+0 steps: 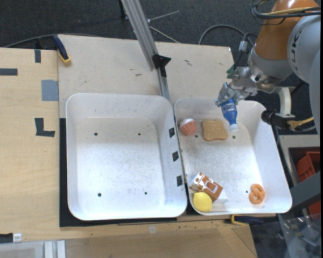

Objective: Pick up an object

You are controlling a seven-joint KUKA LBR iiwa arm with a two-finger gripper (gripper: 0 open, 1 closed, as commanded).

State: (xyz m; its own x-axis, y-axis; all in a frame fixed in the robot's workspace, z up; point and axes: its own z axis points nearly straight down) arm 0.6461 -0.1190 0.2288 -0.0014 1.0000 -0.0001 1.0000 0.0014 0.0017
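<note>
The gripper [230,100] hangs over the far rim of the right bin [272,144], its fingers closed on one small blue-and-white bottle [231,115], which points downward with its white cap toward the bin floor. The bottle sits directly beneath the fingers, its upper end between them and its lower end just beside the bread slice [214,130]. Above the gripper rise the wrist, the orange band [277,28] and the grey arm [309,42], entering from the right of the view.

Count of items in the right bin, apart from the bottle: five. One tan bread slice lies near the far wall; one small orange-and-white cupcake-like item [188,126] lies just left of it, close to the divider between the bins. At the near wall lie one brown-and-white carton [205,186], one yellow lemon [202,201] touching the carton's near side, and one orange pretzel-shaped piece [257,193] in the near right corner, well apart from the other two.

There are two white bins; the left bin [78,144] adjoins the right one. Both rest on a pale wooden bench [21,160] marked with grey and black tape patches. One slanted metal post [145,34] crosses the far side of the bench, and dark carpet [70,7] with cables lies beyond it.
</note>
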